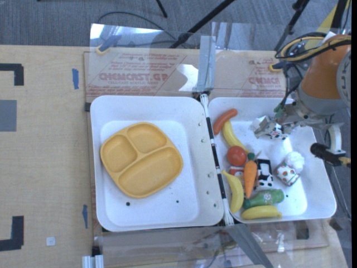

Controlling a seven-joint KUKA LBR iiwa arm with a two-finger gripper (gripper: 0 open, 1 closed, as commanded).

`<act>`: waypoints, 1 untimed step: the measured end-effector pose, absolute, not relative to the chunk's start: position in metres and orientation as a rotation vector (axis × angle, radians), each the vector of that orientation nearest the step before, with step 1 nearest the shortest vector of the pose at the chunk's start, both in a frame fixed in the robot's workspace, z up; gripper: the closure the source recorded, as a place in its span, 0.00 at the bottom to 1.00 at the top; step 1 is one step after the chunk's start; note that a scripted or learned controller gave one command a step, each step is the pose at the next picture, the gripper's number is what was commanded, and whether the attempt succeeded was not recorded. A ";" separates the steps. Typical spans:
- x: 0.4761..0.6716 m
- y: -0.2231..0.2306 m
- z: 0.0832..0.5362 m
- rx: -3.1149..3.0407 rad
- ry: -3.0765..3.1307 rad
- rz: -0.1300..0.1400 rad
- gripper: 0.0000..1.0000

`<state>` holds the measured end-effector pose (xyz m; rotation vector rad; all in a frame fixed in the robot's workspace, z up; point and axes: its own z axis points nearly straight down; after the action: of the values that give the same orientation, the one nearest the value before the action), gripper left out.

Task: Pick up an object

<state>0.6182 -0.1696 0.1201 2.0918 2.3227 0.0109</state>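
The right bin (318, 197) holds several toy foods. A red sausage (225, 118) and a banana (231, 134) lie at its far left. Below them are a tomato (236, 155), a carrot (250, 176), a small black-and-white cow (264, 172), another banana (235, 190), a green cucumber (263, 197) and a third banana (261, 211). A white cupcake (290, 169) sits mid-right. My gripper (271, 129) hangs low over the bin's upper middle, right of the sausage and above the cupcake. It is too small and cluttered to read, and I see no object in it.
A yellow divided plate (141, 158) lies in the left bin (106, 205). The arm's orange band (329, 66) and grey wrist (313, 102) lean over the right bin's far right corner. A clear plastic sheet (145, 74) stands behind both bins.
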 end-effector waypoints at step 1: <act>0.636 -0.193 0.112 2.106 2.294 0.021 0.00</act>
<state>0.6363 -0.1932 0.1124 2.1058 2.2939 0.0210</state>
